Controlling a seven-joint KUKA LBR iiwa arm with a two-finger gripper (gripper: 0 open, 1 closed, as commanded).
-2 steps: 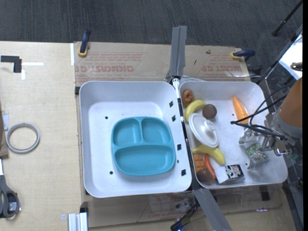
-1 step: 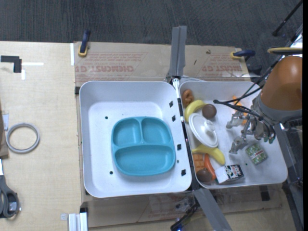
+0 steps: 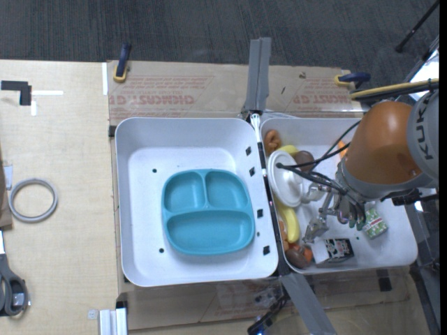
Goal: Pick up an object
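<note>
The gripper hung low in the right bin; I could not tell how wide it was, or if it held anything. Under everything lay a pale wood bench, with dark floor beyond. The left bin, far to the gripper's left, held a blue tray. Just left of the gripper stood a white bowl. A yellow banana lay close by, its long side running up and down the view.
</note>
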